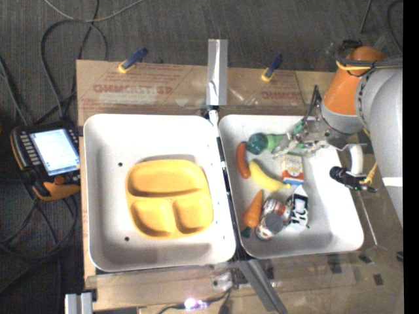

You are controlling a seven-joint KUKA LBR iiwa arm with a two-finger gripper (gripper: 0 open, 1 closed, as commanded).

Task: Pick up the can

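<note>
The can [270, 218] is silver with red marks. It lies on its side near the front of the right bin [340, 231], between a carrot [253, 208] and a black-and-white packet [300, 209]. My gripper [296, 142] hangs over the back of that bin, beside a green object [259, 142] and just above a small carton [292, 169]. It is well behind the can and apart from it. Nothing can be seen held in it.
A red sausage [243, 159] and a banana [266, 176] lie in the right bin between gripper and can. The left bin [105, 175] holds a yellow divided tray [170, 196]. A handheld screen [49, 152] sits off the bench at left.
</note>
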